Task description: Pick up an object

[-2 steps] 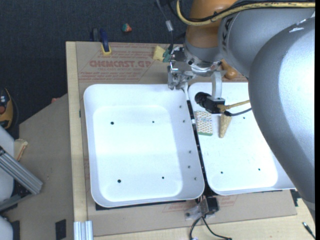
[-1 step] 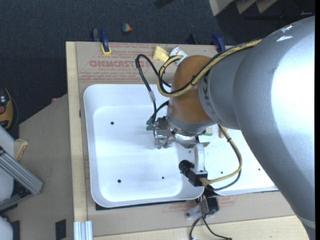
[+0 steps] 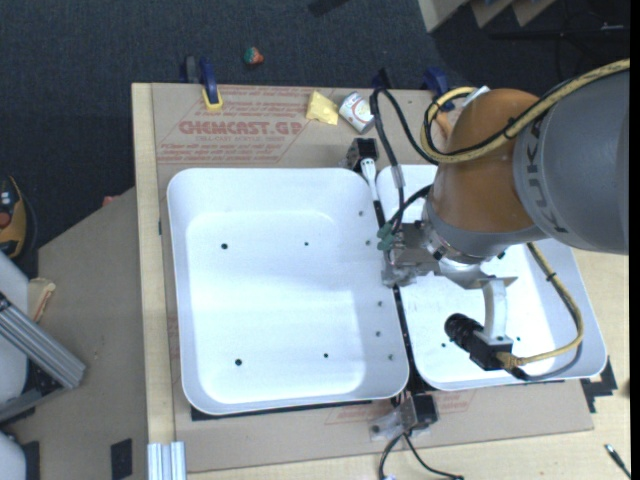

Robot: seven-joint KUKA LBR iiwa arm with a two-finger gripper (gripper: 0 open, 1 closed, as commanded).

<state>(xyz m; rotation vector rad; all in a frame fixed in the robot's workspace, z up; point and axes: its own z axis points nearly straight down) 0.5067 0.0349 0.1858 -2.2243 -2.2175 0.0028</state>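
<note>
The arm (image 3: 540, 158), grey with its orange band, looms closest to the lens, filling the right side of the frame as it bends down over the right bin (image 3: 570, 343). Its wrist drops toward the seam between the two bins, and the pincer (image 3: 405, 258) sits low there, at the middle of the frame, just beside the left bin (image 3: 200, 268) rim. From here I cannot tell how the pincer is set; cables and the wrist body crowd it.

As for something to pick up, I see nothing lying on the white floor of the left bin apart from a few small dark dots that look like holes. Much of the right bin is hidden under the arm, so any object there is out of my sight. On the worktop (image 3: 160, 168) at the upper middle lie a yellow scrap (image 3: 322, 109) and a small white piece (image 3: 354, 111), outside both bins.

To do this step well, I would judge the arm should lift clear first, find a real target, then descend squarely over it, away from the rim.
</note>
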